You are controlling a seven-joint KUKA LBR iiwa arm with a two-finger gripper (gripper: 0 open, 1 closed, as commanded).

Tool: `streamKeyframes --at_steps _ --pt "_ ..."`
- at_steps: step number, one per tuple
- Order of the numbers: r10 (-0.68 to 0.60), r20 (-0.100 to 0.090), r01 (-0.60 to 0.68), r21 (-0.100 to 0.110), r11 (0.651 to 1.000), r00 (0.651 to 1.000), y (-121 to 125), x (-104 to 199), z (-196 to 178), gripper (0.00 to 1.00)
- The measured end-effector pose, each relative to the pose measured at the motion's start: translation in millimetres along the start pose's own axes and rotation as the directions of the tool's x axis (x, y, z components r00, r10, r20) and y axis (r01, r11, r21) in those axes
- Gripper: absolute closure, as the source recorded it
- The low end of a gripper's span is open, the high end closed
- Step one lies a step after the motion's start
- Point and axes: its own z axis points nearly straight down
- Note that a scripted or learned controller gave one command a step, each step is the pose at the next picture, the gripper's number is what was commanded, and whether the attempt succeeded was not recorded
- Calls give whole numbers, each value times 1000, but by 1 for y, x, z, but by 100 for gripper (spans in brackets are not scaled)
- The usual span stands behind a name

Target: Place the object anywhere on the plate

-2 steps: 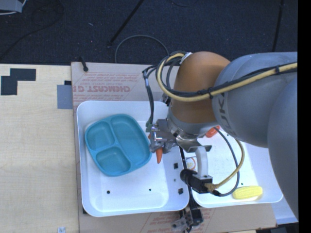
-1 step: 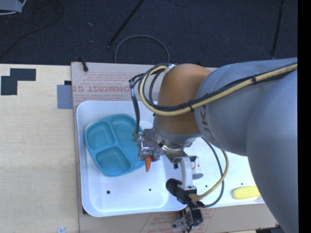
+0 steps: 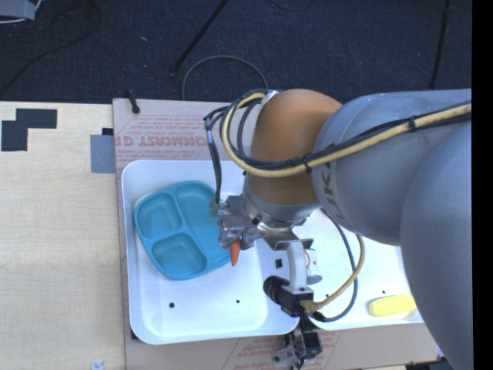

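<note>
A blue plate point(image 3: 163, 217) with three compartments lies in the left part of the left white bin point(image 3: 192, 314). My gripper point(image 3: 234, 243) hangs at the plate's right edge, under the orange band of the wrist. It is shut on a small orange object point(image 3: 234, 256), whose pointed tip sticks out below the fingers. That tip sits just past the plate's lower right rim, over the bin floor. The wrist hides the upper part of the object and part of the plate's right side.
A yellow object point(image 3: 392, 307) lies in the right bin point(image 3: 348, 316), near its front edge. The arm's bulk covers most of that bin. Black cables point(image 3: 289, 295) hang from the wrist over the divide between the bins. A wooden bench top point(image 3: 54, 230) stretches to the left.
</note>
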Motion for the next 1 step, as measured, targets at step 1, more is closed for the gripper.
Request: streamKeyframes --at_steps 1 --pt "1 0 -1 2 1000 1000 0 0 1 0"
